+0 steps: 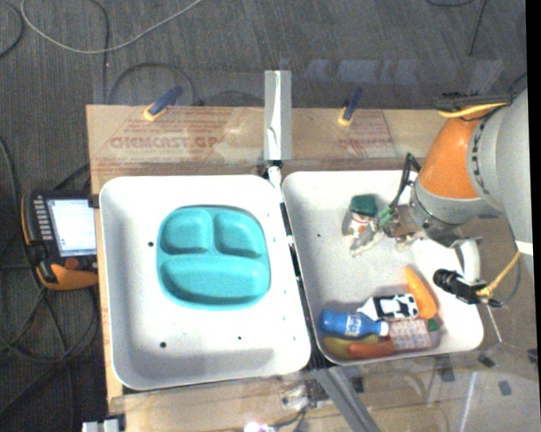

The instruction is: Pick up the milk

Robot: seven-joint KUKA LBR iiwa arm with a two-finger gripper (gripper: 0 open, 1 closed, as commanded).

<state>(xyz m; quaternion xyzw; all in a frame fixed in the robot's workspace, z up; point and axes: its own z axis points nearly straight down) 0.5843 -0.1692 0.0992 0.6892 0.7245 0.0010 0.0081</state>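
Nearest edge of the right bin (325, 253) is a jumble: blue bottle (352, 324), cow-patterned milk carton (398, 306), carrot (421, 291), all crammed together and partly overlapping. Farther back the gripper (367, 236) sits low near a green-topped item (364, 205), too blurry to name. Can't tell its grip state. Teal tray (213, 257) is in the left bin (130, 260).

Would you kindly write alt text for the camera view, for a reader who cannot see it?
The claw hovers in the upper part of the right bin, apart from the black-and-white milk carton lying among toy foods at that bin's lower edge. The left bin holds a turquoise divided plate.
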